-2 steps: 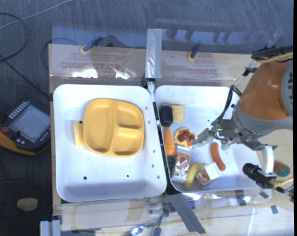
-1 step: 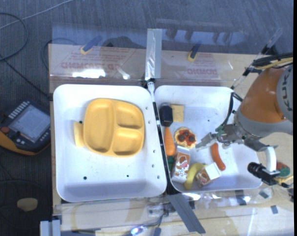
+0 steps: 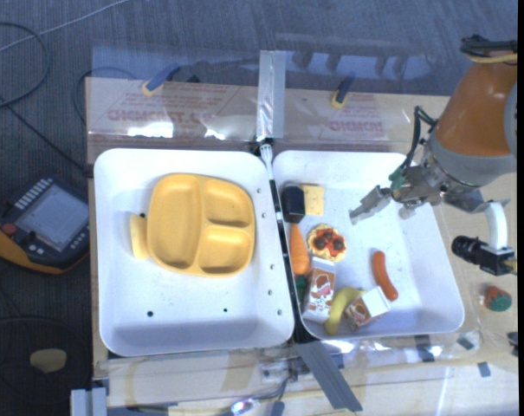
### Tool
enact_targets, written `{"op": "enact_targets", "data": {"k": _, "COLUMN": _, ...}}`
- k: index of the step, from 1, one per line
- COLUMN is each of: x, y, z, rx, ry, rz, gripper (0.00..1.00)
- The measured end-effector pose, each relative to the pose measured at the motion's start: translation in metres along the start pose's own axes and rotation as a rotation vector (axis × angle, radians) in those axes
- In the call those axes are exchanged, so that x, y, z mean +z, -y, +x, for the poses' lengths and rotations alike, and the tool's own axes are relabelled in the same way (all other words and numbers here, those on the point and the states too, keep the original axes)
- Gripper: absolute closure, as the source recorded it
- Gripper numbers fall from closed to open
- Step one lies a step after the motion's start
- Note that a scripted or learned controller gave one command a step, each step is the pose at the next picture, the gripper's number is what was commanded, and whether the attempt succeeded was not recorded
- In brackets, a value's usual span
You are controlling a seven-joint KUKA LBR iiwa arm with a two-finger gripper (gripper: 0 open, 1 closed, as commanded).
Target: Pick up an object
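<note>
My gripper (image 3: 371, 204) hangs over the upper middle of the right bin (image 3: 435, 258), above bare white floor, and nothing shows in it. To its left, by the bin's left wall, lie a black object (image 3: 293, 201) and a yellow square cracker (image 3: 313, 199). Below these are a round pizza-like toy (image 3: 327, 242) and an orange carrot (image 3: 298, 250). A red sausage (image 3: 383, 275) lies below the gripper. Along the front sit a small carton (image 3: 320, 289), a banana (image 3: 337, 309) and a small box (image 3: 371, 308).
The left bin (image 3: 123, 319) holds a yellow divided plate (image 3: 200, 223) with a pale yellow piece (image 3: 139, 237) at its left side. A handheld control unit (image 3: 47, 219) lies on the floor at far left. A red and green toy (image 3: 497, 298) rests outside the right bin.
</note>
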State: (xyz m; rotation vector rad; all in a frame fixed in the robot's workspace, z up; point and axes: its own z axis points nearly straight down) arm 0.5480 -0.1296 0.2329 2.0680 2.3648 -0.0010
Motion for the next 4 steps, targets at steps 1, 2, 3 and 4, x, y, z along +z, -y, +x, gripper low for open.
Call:
{"op": "enact_targets", "data": {"k": 1, "x": 0.105, "y": 0.043, "z": -0.024, "rx": -0.062, "ry": -0.002, "rz": 0.003, "gripper": 0.0}}
{"op": "enact_targets", "data": {"k": 2, "x": 0.143, "y": 0.044, "z": -0.054, "rx": 0.026, "ry": -0.001, "rz": -0.008, "gripper": 0.0}}
{"op": "enact_targets", "data": {"k": 3, "x": 0.133, "y": 0.042, "z": -0.055, "rx": 0.026, "ry": 0.001, "rz": -0.012, "gripper": 1.0}}
{"op": "enact_targets", "data": {"k": 4, "x": 0.049, "y": 0.005, "z": 0.029, "rx": 0.054, "ry": -0.001, "rz": 0.002, "gripper": 1.0}}
